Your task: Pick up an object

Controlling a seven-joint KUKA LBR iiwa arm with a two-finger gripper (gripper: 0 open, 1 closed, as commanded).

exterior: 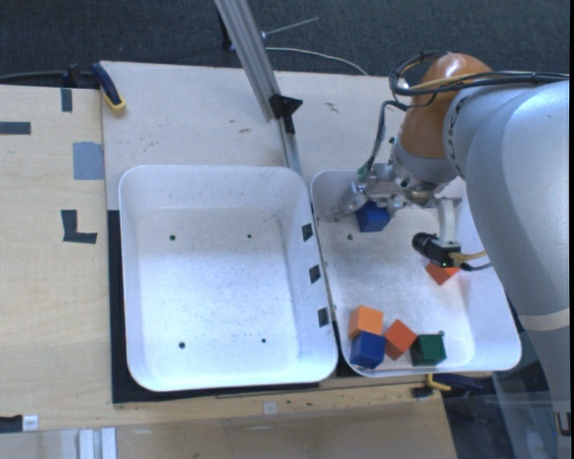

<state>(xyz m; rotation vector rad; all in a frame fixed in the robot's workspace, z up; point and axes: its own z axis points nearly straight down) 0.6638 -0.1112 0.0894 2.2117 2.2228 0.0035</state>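
Gripping a blue cube point(372, 219) right of frame centre, claw point(370, 202) clenched on it above the right bin point(493, 347), orange, blue, red-orange and green blocks clustered at that bin's lower edge.

Bright, even overhead light; soft shadows, mild glare on white bins point(210, 175), slight overall softness.

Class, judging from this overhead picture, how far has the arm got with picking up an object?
Done: the pincer has reached the right bin and sits right at a blue block. In hand: whether that block is gripped or lifted cannot be told. Left: a clear lift. Other blocks lie at the near end.
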